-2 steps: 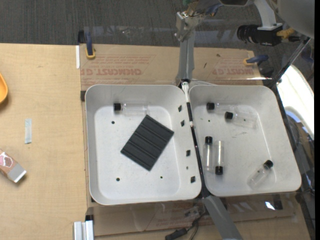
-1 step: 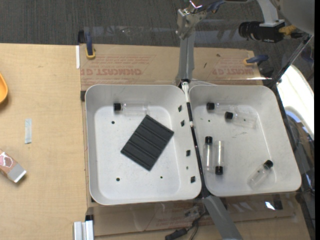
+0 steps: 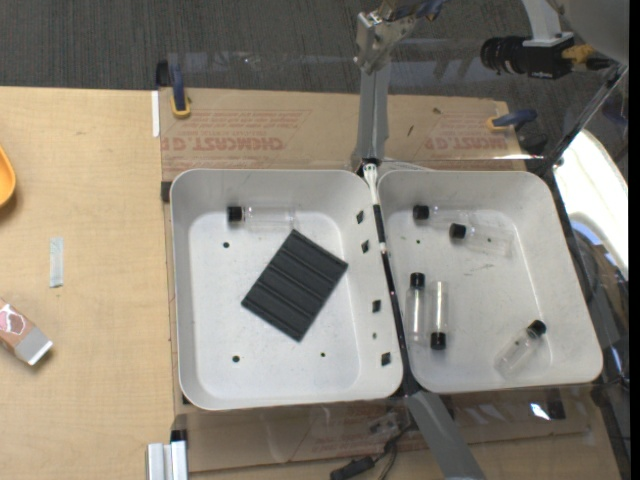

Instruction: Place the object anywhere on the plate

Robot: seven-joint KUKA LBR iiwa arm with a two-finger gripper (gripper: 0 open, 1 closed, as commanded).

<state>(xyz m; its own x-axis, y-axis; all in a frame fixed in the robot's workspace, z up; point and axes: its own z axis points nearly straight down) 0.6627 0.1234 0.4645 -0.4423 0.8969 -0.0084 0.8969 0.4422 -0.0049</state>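
Note:
A black ribbed plate (image 3: pixel 295 284) lies flat and turned at an angle in the middle of the left bin (image 3: pixel 190 298). Behind it, a clear vial with a black cap (image 3: pixel 255 214) rests on the bin floor. Several more clear black-capped vials lie in the right bin (image 3: pixel 570 268), among them one at the back (image 3: pixel 470 233), one in the middle (image 3: pixel 437 318) and one at the front right (image 3: pixel 523 345). My gripper (image 3: pixel 378 26) hangs high beyond the far rims, above the seam between the bins, well away from the plate and every vial.
A grey post (image 3: pixel 372 118) rises behind the seam between the bins. Clamps (image 3: pixel 178 96) hold the cardboard at the back corners. On the bench to the left are an orange object (image 3: pixel 4 180), a small grey strip (image 3: pixel 56 263) and a wrapped block (image 3: pixel 22 334).

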